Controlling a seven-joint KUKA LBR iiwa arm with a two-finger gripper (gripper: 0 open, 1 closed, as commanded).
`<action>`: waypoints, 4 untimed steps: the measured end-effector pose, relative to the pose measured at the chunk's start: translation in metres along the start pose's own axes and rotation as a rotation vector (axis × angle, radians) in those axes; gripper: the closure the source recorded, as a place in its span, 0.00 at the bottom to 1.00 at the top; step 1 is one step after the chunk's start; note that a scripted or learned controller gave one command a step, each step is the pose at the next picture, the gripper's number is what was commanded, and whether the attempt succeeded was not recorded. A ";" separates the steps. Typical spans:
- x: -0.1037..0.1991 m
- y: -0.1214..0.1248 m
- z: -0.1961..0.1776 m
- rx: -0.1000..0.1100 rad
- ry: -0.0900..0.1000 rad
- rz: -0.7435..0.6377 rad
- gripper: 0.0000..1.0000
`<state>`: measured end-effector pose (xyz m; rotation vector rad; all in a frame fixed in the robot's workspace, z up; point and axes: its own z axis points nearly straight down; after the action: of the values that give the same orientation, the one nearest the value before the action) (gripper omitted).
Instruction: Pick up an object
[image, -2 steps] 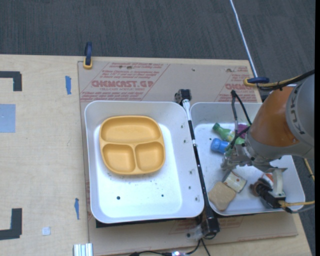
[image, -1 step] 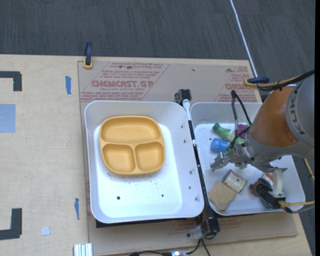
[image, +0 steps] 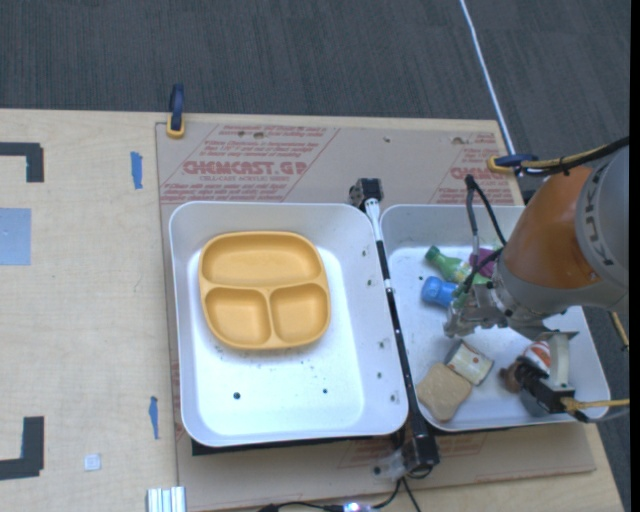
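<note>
**Gripper low over the right bin, nothing seen in its grasp**

Camera view: The arm (image: 560, 245) reaches in from the right, its orange band above the grey wrist, and bends down into the right bin (image: 415, 335). The gripper (image: 462, 322) sits low near the middle of that bin. From this angle I cannot tell whether its jaws are spread or pressed together, and nothing can be seen pinched in it.

The things to pick all lie in the right bin. A blue piece (image: 437, 291) lies just up and to the left of the gripper, near it. A green piece (image: 444, 261) lies beyond the blue one, toward the far wall. A purple piece (image: 485, 259) lies beside the green one, partly hidden by the arm. On the near side of the gripper, just beside its tip, lies a pale block (image: 469, 362), tilted. A tan slice (image: 443, 392), like a piece of bread, lies next to the block in the bin's near left corner. Whether the gripper touches the pale block is not clear.

The left bin (image: 280, 395) holds a yellow plate (image: 265, 290) with three compartments, lying flat toward the far side. Both bins stand on a brown board (image: 250, 160) with red print, and a blue clamp (image: 176, 108) grips its far left corner. The board lies on the pale wooden bench (image: 75, 300).
</note>
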<state>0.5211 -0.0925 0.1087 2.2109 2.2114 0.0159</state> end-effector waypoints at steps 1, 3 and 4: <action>0.000 0.000 0.000 0.000 0.000 0.000 0.00; -0.002 0.031 0.011 0.009 0.002 0.000 1.00; -0.002 0.031 0.011 0.010 0.002 0.000 0.00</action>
<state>0.5522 -0.0950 0.0980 2.2167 2.2177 0.0079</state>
